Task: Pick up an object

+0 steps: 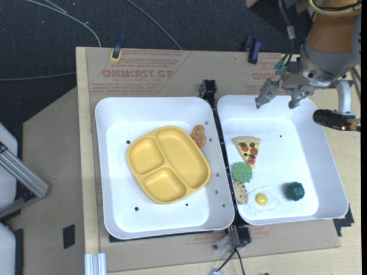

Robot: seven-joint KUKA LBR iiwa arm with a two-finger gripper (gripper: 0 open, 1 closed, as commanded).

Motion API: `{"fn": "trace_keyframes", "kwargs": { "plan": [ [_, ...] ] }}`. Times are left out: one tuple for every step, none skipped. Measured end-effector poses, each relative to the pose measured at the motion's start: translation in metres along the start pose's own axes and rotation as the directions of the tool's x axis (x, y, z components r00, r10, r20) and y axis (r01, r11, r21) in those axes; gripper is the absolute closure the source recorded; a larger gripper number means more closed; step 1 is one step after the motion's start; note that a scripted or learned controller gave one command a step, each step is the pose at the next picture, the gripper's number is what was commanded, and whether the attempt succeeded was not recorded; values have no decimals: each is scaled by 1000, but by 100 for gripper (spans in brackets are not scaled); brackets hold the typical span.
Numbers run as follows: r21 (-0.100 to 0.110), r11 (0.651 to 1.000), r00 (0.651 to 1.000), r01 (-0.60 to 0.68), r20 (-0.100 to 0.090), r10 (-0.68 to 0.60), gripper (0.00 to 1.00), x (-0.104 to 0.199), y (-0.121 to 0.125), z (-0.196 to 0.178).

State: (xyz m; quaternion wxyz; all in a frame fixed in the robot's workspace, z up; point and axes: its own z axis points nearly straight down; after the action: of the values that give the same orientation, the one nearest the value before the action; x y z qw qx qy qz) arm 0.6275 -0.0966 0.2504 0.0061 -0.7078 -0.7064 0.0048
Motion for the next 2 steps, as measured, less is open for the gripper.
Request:
{"fn": "trace_keyframes", "kwargs": {
  "plan": [
    [-14, 1000, 1000, 3, 1, -3, 0, 0, 2, -8],
    [-13, 1000, 1000, 2, 2, -2, 0, 0, 9, 34]
  ]
}}
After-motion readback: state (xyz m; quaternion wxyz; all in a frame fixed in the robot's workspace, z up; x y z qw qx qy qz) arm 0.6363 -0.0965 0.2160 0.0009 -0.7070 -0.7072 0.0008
